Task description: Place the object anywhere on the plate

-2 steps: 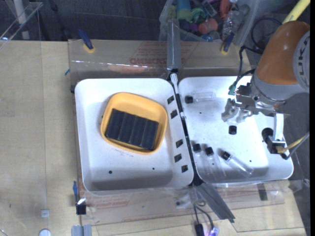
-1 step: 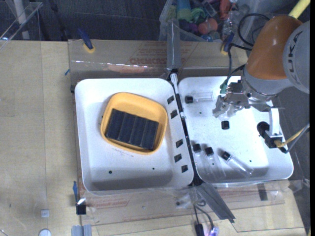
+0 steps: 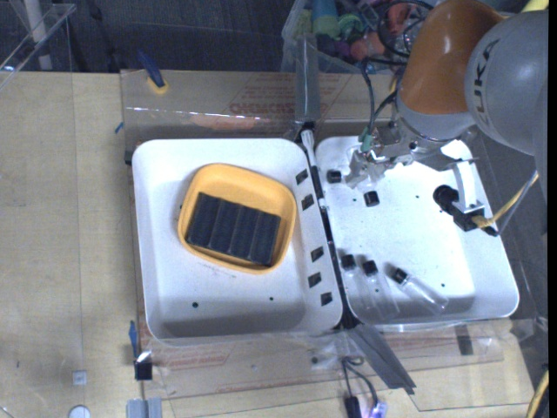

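End effector (image 3: 372, 157) low over the far left corner of the right bin (image 3: 487, 299), close beside the raised divider (image 3: 315, 200); opening of its fingers impossible to tell. Open white floor toward the near and right sides. Left of the end effector, across the divider, in the left bin (image 3: 165, 312): a yellow plate (image 3: 280, 200) carrying a dark ribbed block (image 3: 235, 228), already resting on it, with bare floor all round. Behind the end effector, a clear tub of coloured items (image 3: 352, 16) on the counter (image 3: 61, 233).
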`<state>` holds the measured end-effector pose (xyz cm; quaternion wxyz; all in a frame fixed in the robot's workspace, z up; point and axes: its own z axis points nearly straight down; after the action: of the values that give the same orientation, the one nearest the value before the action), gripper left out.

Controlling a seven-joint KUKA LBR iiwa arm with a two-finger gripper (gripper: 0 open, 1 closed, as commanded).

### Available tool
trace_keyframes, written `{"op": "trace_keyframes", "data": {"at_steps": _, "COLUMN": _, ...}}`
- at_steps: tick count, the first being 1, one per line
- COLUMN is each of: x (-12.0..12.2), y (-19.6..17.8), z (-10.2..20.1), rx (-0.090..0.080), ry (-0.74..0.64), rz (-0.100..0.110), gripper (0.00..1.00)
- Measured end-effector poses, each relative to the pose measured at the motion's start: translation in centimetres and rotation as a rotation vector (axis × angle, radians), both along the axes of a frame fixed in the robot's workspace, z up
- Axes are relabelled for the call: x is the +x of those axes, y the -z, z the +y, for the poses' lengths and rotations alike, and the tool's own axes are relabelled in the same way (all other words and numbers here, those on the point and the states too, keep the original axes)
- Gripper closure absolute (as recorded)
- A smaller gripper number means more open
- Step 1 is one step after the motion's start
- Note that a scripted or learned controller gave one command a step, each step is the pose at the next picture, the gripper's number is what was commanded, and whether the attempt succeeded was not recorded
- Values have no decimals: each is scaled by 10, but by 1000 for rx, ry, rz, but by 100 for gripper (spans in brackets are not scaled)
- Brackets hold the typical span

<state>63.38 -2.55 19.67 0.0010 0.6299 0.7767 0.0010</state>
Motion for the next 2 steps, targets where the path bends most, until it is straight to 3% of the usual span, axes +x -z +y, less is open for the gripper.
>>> {"op": "trace_keyframes", "data": {"at_steps": 1, "x": -5, "y": 13, "z": 14, "rx": 1, "ry": -119, "rz": 5, "gripper": 100}}
{"op": "trace_keyframes", "data": {"at_steps": 2, "x": -33, "y": 12, "z": 47, "rx": 1, "ry": -252, "rz": 6, "gripper": 100}}
